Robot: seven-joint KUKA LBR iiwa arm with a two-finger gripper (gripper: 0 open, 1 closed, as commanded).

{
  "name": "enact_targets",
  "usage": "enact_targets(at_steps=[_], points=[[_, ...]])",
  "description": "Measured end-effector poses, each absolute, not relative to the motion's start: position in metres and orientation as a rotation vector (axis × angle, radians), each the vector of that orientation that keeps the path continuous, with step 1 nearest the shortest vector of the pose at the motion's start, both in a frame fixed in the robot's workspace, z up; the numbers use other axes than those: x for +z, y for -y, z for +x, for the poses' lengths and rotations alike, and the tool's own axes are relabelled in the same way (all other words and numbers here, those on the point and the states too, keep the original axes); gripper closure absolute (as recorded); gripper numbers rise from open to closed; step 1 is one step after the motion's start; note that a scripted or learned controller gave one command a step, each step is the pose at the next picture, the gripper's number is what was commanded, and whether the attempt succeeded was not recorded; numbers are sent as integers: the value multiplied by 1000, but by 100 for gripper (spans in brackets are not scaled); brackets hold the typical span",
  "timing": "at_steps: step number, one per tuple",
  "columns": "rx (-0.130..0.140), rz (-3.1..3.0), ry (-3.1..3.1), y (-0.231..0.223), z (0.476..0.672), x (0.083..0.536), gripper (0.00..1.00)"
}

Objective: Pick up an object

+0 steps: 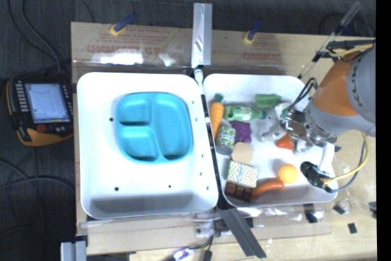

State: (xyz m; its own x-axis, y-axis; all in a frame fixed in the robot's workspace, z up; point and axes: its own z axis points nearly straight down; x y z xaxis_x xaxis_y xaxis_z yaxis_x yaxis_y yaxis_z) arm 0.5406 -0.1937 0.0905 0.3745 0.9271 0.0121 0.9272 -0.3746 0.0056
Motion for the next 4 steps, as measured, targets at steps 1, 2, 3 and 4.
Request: enact_targets(at_steps=[1,2,3,4], points=[[-24,-2645,1670,197,546,91,0],[-18,-2657,1676,201,545,100,100],[3,-2533,1853,177,575,129,100],[6,-2512,1886,93,606,204,100]])
